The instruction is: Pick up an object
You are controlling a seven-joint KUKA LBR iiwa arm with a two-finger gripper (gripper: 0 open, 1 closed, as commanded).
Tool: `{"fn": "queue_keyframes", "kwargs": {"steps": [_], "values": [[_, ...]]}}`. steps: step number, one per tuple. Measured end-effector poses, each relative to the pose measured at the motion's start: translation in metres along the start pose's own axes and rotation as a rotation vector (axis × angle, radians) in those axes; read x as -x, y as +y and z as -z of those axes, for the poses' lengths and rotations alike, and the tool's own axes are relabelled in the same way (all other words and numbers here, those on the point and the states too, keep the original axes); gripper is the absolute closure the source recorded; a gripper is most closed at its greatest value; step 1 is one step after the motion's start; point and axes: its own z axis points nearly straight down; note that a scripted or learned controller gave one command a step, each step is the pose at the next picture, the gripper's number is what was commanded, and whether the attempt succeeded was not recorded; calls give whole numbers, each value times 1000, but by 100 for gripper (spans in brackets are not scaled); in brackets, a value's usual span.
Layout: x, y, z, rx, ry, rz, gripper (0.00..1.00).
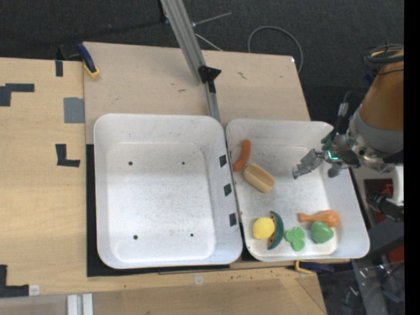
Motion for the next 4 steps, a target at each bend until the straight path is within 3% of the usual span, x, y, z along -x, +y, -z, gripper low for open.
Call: {"fn": "queue_keyframes", "kwargs": {"steps": [1,4], "values": [[0,1,2,4,-1,1,0],[-2,2,-140,-2,0,0,0]]}}
